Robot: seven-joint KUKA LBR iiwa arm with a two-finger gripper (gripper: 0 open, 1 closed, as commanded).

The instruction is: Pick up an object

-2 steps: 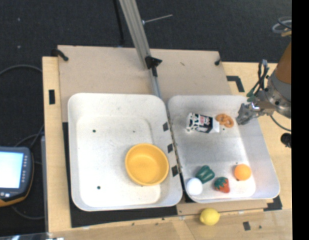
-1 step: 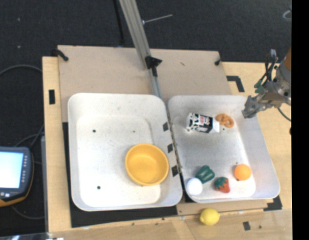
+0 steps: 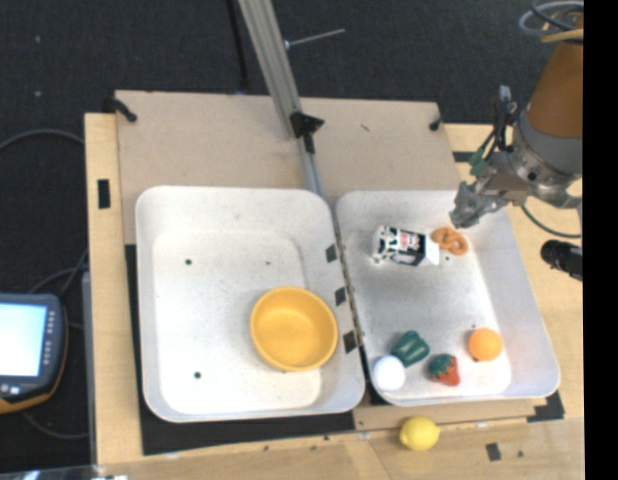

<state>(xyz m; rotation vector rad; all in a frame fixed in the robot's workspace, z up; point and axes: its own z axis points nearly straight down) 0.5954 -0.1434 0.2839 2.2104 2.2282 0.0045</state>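
We're looking down on the tabletop (image 3: 219, 138) with its two white bins. The arm (image 3: 554, 118) comes in from the right, and the gripper (image 3: 469, 211) sits low over the upper right corner of the right bin (image 3: 489, 288), just above a small orange pretzel (image 3: 449, 240). Whether it is open or closed we cannot tell from here (the tips blur into one dark grey mass).

Just left of the pretzel, touching or nearly so, a white carton (image 3: 401, 246) with black markings lies on its side. Down along the bin's lower edge we find a white ball (image 3: 389, 373), a green pepper (image 3: 410, 347), a strawberry (image 3: 444, 369) and an orange (image 3: 484, 344), all well apart from the gripper. A lemon (image 3: 419, 433) rests outside the bin, on the tabletop's near edge.

In the left bin (image 3: 189, 238) we see a yellow bowl (image 3: 293, 328) upright towards its lower right. A small screen (image 3: 19, 343) glows at the far left.
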